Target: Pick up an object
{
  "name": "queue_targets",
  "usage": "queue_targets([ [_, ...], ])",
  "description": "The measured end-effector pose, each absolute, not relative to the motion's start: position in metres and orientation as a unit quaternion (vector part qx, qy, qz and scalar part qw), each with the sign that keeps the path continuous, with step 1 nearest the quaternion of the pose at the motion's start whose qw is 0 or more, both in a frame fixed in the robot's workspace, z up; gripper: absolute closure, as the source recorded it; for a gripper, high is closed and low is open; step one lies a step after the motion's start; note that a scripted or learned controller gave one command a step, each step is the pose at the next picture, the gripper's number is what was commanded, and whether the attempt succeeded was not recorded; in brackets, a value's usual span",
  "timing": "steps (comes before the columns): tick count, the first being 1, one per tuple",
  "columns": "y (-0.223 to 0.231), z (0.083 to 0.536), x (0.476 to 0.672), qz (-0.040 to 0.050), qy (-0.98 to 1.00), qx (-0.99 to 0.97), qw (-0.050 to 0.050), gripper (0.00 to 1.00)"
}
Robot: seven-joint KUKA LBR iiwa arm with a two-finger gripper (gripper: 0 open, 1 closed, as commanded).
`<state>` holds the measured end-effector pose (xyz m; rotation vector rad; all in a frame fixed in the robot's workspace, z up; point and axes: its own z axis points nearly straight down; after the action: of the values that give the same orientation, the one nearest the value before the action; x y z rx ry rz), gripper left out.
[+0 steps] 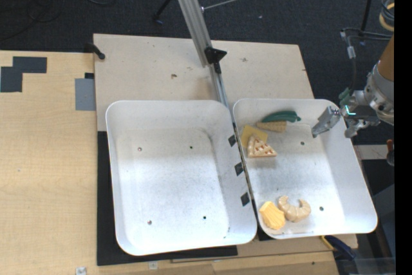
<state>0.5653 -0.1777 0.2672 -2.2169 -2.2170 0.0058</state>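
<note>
My gripper hangs over the right rim of the right bin, open, with nothing between its fingers. In that bin a green brush-like piece lies at the back on a tan block. A yellow and tan wedge with a lattice face sits near the left wall. At the front lie a yellow lump and a pale curled pastry shape, touching each other. All objects are left of and below the gripper.
The left bin stands beside the right one, with black clips along the shared rim. A slanted aluminium bar rises from the back of the bench. A stand with cables is at the far right.
</note>
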Motion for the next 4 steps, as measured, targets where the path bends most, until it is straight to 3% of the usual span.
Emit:
queue_targets([
  [1,-0.178,0.269,0.566,0.0006,-0.707,-0.707,0.001,0.0],
  [3,-0.183,0.142,0.565,0.0025,-0.707,-0.707,0.004,0.0],
  [4,-0.182,0.091,0.566,0.0001,-0.707,-0.708,0.0,0.0],
])
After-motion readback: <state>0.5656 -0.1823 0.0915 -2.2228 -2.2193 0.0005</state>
